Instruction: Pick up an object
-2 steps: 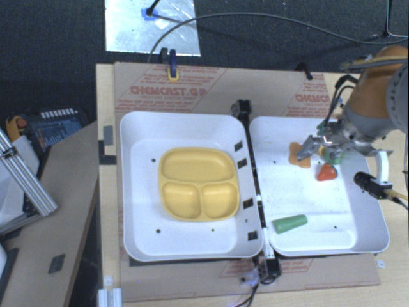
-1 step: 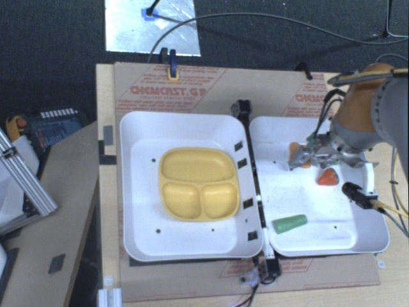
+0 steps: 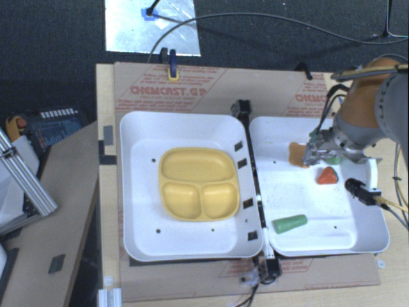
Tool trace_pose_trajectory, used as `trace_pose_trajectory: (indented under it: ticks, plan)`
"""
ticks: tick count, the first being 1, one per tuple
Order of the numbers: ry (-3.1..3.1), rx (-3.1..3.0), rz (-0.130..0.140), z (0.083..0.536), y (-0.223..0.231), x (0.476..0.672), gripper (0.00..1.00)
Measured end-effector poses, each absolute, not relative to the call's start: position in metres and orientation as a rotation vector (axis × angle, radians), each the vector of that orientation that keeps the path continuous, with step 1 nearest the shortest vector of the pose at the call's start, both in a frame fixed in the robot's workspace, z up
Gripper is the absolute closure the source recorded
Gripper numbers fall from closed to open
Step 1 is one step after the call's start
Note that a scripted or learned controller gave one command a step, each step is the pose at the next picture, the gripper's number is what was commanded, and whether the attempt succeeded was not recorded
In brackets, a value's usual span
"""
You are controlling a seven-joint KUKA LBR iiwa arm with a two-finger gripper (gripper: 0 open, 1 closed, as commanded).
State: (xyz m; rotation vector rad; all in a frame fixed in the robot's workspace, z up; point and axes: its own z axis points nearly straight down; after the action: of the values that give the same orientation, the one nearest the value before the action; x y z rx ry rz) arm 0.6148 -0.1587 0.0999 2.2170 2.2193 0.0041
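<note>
While an orange piece (image 3: 296,153) lies just left of it, the pincer (image 3: 314,157) hangs low in the right bin (image 3: 364,235), seemingly lining up a grab; its spread is unclear.

Arm (image 3: 377,107) cut off at right edge; orange object (image 3: 296,153) partly hidden behind gripper (image 3: 314,157).

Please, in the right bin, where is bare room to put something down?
Right bin: the floor is bare between the green piece and red piece, and near the front wall. The back is crowded by the tool at the orange piece.
</note>
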Motion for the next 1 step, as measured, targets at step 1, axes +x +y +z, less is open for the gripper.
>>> trace_pose_trajectory:
  ticks: [1]
  plan:
    - [2.223, 2.214, 0.005, 0.1438, -0.1558, 0.6152, 1.00]
